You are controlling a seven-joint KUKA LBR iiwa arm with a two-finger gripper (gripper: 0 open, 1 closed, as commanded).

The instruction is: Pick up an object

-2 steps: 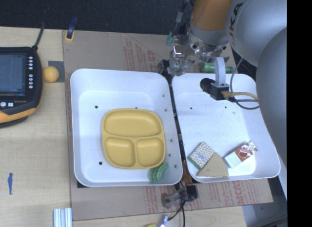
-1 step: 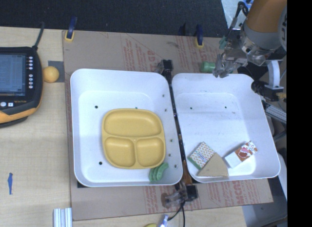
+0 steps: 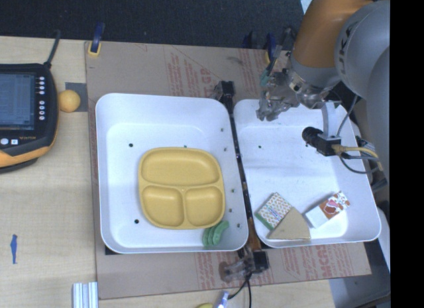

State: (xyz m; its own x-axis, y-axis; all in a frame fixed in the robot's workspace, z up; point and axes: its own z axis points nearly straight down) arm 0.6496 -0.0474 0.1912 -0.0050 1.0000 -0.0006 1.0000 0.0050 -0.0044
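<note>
My gripper (image 3: 268, 110) hangs over the far left corner of the right bin (image 3: 298, 161), with nothing seen between its fingers. At the near edge of that bin lie a green patterned packet (image 3: 273, 210), a tan triangular piece (image 3: 290, 228) and a small white and red packet (image 3: 329, 208). The left bin (image 3: 119, 134) holds a yellow divided plate (image 3: 180, 186), and a small green object (image 3: 214, 234) lies by the plate's near right corner.
A black and orange handheld pendant (image 3: 23, 114) lies on the bench at the left, with a yellow ball (image 3: 69, 100) beside it. A black cable fitting (image 3: 319, 140) hangs from the arm over the right bin. Clamps sit between the bins at the far and near ends.
</note>
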